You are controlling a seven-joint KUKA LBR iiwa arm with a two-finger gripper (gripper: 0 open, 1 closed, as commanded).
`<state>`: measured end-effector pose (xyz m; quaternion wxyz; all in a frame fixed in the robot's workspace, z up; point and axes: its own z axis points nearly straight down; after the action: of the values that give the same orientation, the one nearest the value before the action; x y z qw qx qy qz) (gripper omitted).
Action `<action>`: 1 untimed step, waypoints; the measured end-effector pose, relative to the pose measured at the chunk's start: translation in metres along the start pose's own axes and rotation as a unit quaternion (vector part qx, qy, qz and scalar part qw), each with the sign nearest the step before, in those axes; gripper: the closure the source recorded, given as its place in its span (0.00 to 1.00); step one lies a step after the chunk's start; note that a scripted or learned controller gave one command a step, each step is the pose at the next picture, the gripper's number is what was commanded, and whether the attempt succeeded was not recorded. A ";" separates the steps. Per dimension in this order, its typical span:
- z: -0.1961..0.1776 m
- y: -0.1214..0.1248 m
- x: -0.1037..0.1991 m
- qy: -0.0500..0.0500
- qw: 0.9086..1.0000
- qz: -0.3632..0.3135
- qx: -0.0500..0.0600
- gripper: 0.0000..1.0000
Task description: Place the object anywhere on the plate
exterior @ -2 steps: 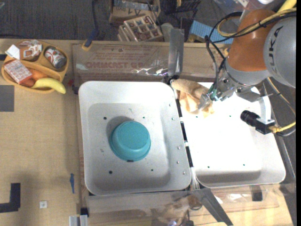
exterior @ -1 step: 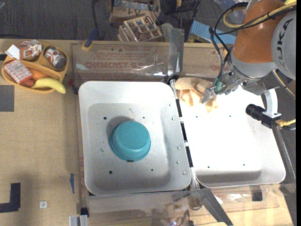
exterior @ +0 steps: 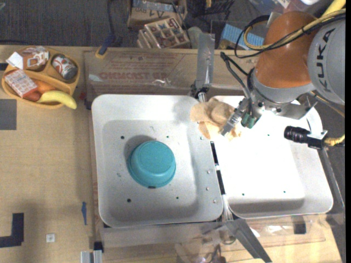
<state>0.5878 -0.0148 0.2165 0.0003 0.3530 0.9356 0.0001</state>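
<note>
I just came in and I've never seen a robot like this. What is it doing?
A big grey and orange robot arm is reaching in from the right over two white bins. Its gripper is down at a floppy tan object lying at the top left corner of the right bin, partly over the edge between the bins. A round teal plate sits in the left bin. The tan object is not on the plate yet.
</note>
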 end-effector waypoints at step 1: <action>0.007 0.020 0.047 0.000 0.980 -0.198 0.000 1.00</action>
<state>0.5661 0.0311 0.2094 0.0002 0.1606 0.9870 0.0005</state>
